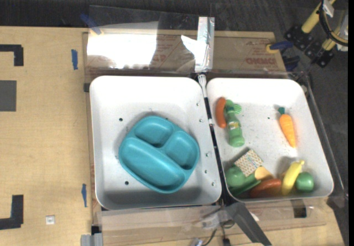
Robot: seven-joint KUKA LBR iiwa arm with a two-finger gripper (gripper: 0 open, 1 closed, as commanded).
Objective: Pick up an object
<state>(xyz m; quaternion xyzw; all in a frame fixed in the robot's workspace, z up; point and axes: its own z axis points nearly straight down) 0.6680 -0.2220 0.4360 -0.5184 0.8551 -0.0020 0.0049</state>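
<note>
Two white bins sit side by side. The left bin [105,101] holds a teal divided plate [159,152]. The right bin [260,87] holds toy food: a green bottle [234,125] at far left, a carrot [287,127] at right, a banana [291,176] in the near corner. Red lettering on the cardboard [243,54] beyond is unreadable.

The green vegetable [239,179] sits partly hidden beneath the patterned box [249,162].

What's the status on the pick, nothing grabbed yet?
Nothing lifted. Carrot lies alone in right bin, easiest target. Green bottle touches orange piece. Teal tray fills left bin.
</note>
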